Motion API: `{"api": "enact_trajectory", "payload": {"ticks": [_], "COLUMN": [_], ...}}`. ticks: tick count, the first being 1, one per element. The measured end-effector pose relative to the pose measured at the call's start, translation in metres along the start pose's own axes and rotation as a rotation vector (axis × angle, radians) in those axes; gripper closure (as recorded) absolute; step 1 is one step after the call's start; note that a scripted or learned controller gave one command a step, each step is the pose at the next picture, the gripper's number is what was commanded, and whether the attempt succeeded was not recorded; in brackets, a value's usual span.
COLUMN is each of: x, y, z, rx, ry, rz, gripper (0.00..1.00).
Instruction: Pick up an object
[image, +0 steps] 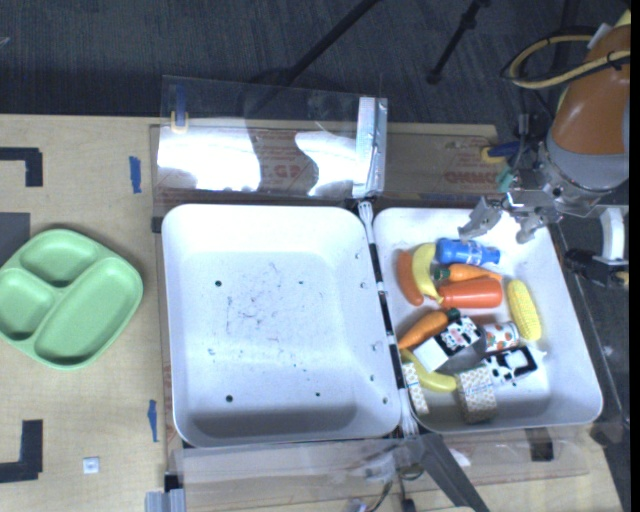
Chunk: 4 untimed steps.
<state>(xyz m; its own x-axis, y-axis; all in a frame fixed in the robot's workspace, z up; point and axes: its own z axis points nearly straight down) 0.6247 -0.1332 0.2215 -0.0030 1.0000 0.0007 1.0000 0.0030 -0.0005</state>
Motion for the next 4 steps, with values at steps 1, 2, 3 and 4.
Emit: {"api": "enact_trajectory", "payload": {"ticks": [1,2,3,4], "x": [-0.071,-0.078,-0.077,-0.081], "y": [-0.021,-0.031,-0.040,-0.040], "z": [0.070,0.114,0.132,0.122], "rx": [-0.001,-0.012,-0.011,-0.012], "ry": [-0.001,0.004,0.013,0.004], "rz": [-0.076,-0.101,-0.110,-0.109], "gripper": [0.00,0.00,0.00,1.00]}}
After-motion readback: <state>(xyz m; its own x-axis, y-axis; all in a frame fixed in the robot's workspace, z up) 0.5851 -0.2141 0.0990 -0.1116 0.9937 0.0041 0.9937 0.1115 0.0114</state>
